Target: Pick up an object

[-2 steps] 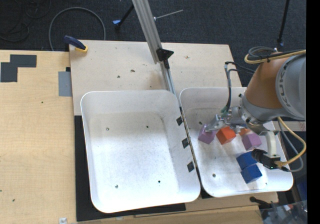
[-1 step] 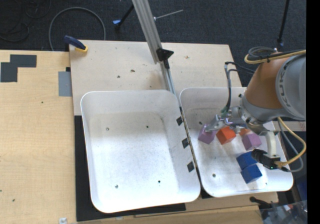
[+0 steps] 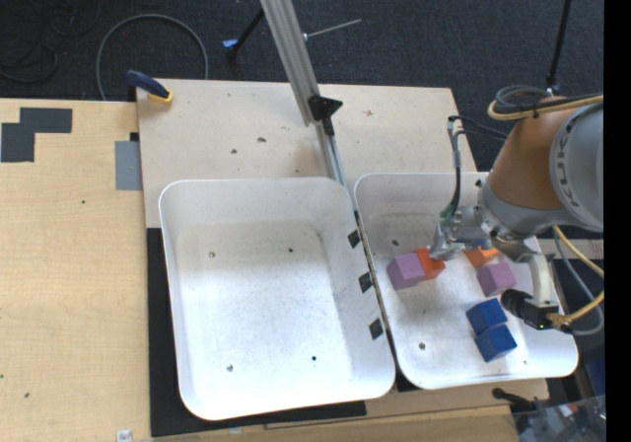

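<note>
Pale wooden bench [image 3: 246, 124], two white bins side by side, left bin [image 3: 187, 233], right bin [image 3: 394, 195]

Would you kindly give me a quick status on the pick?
Tool low in right bin, beside orange block. Purple block touching it. Nothing seen held.

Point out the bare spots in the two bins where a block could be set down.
The left bin has bare floor wall to wall. In the right bin, the far-left corner and the near-left floor are free. It's crowded around the pincer: purple blocks, orange block, blue blocks.
</note>
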Motion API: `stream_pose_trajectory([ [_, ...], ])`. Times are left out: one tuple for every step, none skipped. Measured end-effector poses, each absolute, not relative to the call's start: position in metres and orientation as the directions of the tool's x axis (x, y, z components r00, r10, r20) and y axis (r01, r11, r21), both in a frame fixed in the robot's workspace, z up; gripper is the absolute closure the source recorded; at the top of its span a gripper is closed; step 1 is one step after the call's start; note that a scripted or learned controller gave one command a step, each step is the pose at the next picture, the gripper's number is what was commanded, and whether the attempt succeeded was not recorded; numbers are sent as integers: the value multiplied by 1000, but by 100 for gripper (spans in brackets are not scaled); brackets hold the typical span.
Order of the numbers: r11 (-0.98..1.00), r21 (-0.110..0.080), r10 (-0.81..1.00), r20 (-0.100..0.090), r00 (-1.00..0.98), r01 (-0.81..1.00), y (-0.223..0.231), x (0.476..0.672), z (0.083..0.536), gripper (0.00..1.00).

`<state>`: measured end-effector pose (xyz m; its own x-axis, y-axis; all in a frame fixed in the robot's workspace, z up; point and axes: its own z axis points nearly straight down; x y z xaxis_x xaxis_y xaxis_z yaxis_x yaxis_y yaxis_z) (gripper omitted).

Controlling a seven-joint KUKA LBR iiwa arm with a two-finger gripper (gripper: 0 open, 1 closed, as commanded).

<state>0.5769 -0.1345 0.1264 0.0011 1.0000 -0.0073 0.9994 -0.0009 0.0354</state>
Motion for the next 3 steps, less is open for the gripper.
stream_pose_trajectory([
  [0, 36, 1000, -8, 0, 999, -134, 577, 126, 0],
  [-1, 33, 1000, -5, 1, 999, -124, 586, 119, 0],
  [-2, 33, 1000, -4, 2, 999, -113, 604, 113, 0],
])
